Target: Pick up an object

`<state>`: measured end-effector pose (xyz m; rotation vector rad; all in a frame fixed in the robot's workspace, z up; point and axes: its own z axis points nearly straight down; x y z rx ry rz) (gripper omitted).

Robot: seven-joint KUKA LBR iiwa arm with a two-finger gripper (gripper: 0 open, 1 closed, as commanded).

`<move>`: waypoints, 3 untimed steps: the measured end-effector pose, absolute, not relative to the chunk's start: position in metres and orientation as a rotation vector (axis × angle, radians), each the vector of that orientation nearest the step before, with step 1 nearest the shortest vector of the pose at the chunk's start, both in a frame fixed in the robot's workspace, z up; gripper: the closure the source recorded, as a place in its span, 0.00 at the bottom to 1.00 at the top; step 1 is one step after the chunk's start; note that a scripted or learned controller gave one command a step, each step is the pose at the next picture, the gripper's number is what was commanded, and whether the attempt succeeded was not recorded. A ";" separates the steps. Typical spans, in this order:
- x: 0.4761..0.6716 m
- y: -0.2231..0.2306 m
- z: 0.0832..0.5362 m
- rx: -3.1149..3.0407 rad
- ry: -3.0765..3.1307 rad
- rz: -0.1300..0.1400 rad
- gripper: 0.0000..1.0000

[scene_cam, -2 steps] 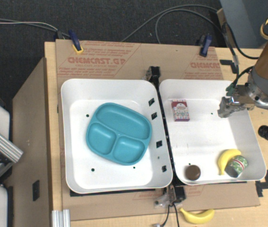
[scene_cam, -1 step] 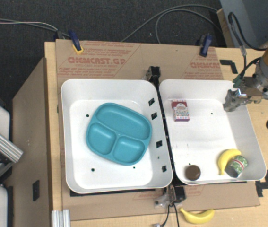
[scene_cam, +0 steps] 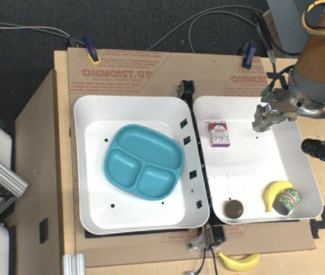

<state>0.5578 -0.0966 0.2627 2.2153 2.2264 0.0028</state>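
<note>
Though judged the likeliest pick, not yet lifted: small red-and-white box [scene_cam: 218, 134], lying flat on the floor of the right bin [scene_cam: 248, 105], toward its far left corner. Hanging just to the right of that box, over the same bin, apart from it and apparently above the floor: gripper [scene_cam: 263, 119]. Cannot tell how far open; too small and dark to read, and nothing seen in its hold. So, by judgement, early in the task: approach perhaps under way, with descent, closing and lifting all left to do.

Elsewhere in the right bin, at the near edge and well apart from the box: yellow banana [scene_cam: 274, 191] touching a green-and-red can [scene_cam: 289, 201], and a brown round thing [scene_cam: 233, 209] near the dividing wall. Filling much of the left bin [scene_cam: 87, 153]: teal divided plate [scene_cam: 144, 161]. Outside the bins, on the near bench edge: a second banana [scene_cam: 239, 261].

Around the box, bare white floor on every side; no obstacle apparent. Possible trouble: flat, low shape, hard to pinch.
</note>
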 end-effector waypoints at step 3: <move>0.586 0.067 0.250 2.215 2.227 0.003 1.00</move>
